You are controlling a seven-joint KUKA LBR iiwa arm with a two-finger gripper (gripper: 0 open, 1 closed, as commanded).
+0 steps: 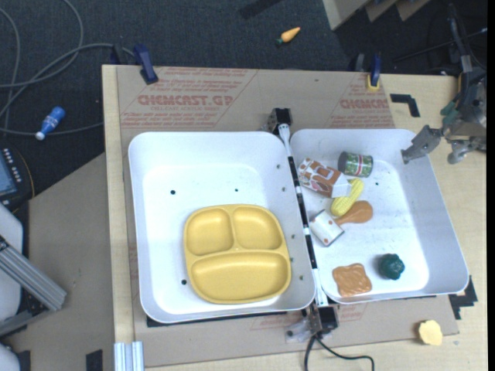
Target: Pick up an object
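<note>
Fingers of the gripper (421,141) could not be judged released or clenched; we saw nothing between them, at the right bin's (437,207) upper right rim. We logged inside that bin a can (356,163), carton (319,178), corn cob (347,198), drumstick (354,213), white box (326,228), toast (352,279) and green lump (390,267). We logged a yellow divided plate (236,252) in the left bin (155,176).

Two bins side by side at frame centre, touching along a shared edge. In left bin (155,176): divided tray (236,252), lower centre. In right bin (433,207): can (356,163) at upper centre; carton (319,178) left of it; corn (347,198) below can; drumstick (354,213) beneath corn; small box (326,227) lower left; toast (352,279) and round item (390,266) along bottom. Gripper (437,139) at upper right, over bin rim.
</note>
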